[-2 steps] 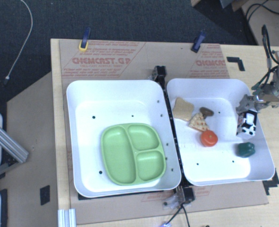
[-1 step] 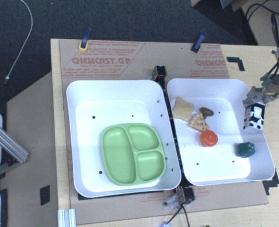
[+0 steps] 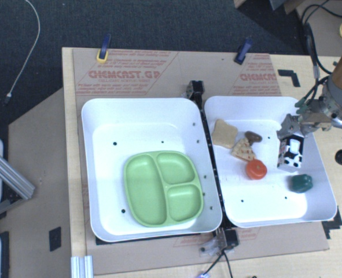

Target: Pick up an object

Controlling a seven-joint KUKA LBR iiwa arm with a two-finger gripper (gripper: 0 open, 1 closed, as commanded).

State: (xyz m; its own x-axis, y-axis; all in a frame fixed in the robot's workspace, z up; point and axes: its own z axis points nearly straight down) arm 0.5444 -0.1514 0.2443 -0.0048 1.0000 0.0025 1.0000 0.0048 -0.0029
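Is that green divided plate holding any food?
Empty. The green plate lies flat in the left bin, and all three compartments show bare green.

the right bin [image 3: 263,210] is crowded along its middle: a tan block [image 3: 224,133], a cracker piece [image 3: 243,150], a small brown thing [image 3: 253,136] and a red ball [image 3: 256,169] sit close together, with a black-and-white toy [image 3: 292,153] and a dark green object [image 3: 301,182] near the right rim. its front part lies open. a green divided plate [image 3: 162,187] fills the left bin [image 3: 101,155] middle; the rear strip is free.
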